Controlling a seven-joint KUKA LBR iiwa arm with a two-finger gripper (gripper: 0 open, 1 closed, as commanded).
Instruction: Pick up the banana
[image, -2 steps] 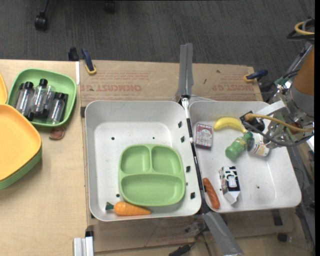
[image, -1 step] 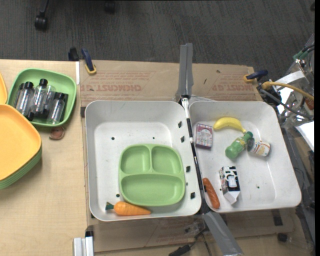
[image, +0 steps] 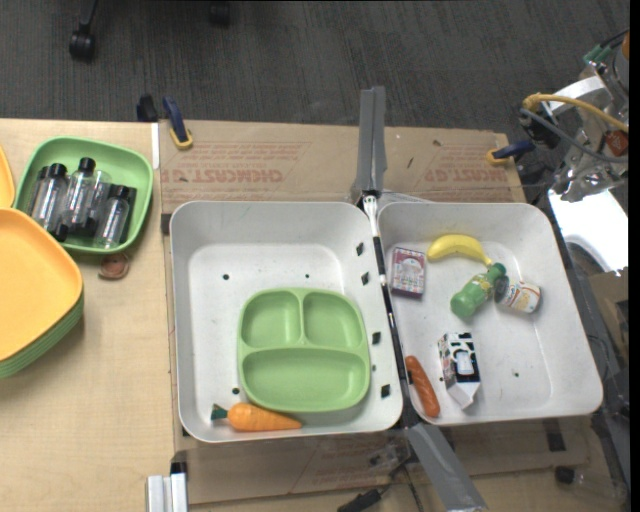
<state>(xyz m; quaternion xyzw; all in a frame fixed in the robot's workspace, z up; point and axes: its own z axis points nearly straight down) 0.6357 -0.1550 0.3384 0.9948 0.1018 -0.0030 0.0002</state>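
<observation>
Banana (image: 456, 246): lay in the right bin (image: 560, 395), near its back wall, just beside a green bottle (image: 477, 292).
Surface: cardboard-covered (image: 270, 165), two white bins, dark carpet behind.
Writing: mirrored red print on the cardboard, not readable.
End effector (image: 590, 165): at the right edge, well apart from the banana; its grip state could not be told.

The arm (image: 590, 130) shows at the upper right corner of the camera view, a cluster of metal parts wrapped in yellow and black cables. It sits pulled back, and its gripper's fingers cannot be made out in that tangle.
</observation>
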